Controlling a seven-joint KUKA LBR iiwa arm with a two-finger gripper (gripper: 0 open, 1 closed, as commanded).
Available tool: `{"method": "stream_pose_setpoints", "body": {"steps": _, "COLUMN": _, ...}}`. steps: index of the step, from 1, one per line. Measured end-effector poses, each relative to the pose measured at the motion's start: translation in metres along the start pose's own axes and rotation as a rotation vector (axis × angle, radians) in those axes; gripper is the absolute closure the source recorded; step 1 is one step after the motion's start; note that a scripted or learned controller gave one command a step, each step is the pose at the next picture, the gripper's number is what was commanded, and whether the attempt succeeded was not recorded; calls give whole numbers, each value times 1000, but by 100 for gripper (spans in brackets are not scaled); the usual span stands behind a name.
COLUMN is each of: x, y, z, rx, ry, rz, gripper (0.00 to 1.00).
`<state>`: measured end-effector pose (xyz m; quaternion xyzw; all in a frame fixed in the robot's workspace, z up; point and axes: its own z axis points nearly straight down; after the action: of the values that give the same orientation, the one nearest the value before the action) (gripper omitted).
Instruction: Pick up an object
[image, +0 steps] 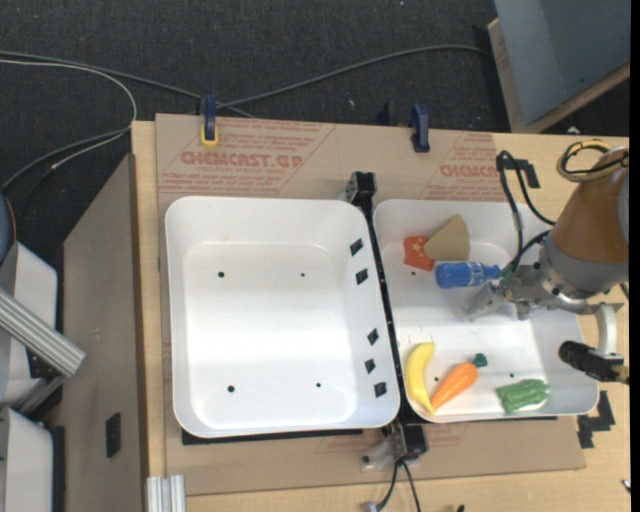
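Two white bins side by side; right bin holds all items. Gripper low over its middle, nothing seen between its fingers; finger spread cannot be told. Blue bottle lies on its side just beside and above the gripper. Red-and-tan piece further back. Banana, carrot, green item near front rim.

Arm enters from right edge, orange band above grey wrist. Wrist angled down and leftward. Gripper low at wrist's left end, metal fingers pointing left; finger gap not discernible.
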<state>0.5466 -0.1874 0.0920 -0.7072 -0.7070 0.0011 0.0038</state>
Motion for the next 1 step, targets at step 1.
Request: {"method": "stream_pose_setpoints", "body": {"steps": 1, "x": 1, "y": 0, "z": 7, "rx": -3, "ry": -2, "rz": 0, "gripper": 0}}
